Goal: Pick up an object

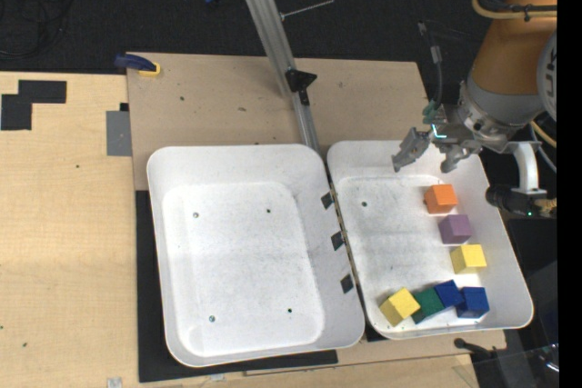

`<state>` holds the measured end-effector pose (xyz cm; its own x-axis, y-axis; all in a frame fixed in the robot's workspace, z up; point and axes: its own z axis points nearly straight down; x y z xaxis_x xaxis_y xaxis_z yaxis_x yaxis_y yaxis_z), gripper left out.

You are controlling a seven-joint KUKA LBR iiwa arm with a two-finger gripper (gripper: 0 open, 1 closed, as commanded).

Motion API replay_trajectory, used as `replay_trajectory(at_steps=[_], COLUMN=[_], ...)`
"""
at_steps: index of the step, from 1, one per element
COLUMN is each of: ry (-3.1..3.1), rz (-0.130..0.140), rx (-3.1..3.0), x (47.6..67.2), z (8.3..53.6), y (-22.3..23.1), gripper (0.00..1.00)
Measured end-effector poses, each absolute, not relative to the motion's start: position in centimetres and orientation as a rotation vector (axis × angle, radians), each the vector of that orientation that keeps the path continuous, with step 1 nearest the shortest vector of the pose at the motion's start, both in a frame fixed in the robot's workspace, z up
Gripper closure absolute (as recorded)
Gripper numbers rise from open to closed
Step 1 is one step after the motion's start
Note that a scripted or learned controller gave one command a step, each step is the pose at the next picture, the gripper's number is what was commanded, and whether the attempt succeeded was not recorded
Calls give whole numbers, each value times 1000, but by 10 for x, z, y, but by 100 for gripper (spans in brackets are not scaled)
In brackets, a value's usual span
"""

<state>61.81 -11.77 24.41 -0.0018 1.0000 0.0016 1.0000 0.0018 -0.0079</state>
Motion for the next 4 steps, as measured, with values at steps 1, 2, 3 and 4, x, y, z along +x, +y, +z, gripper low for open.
replay_trajectory(at_steps=[1,2,3,4], ry=[-2221,-2218,-2217,-2216], rz=[3,8,8,9], rx=[-2218,-2216,-2216,-2217], x=[619,621,620,612], z=[247,202,157,106], y=[-118,-121,-116,-123], gripper=[0,0,0,0])
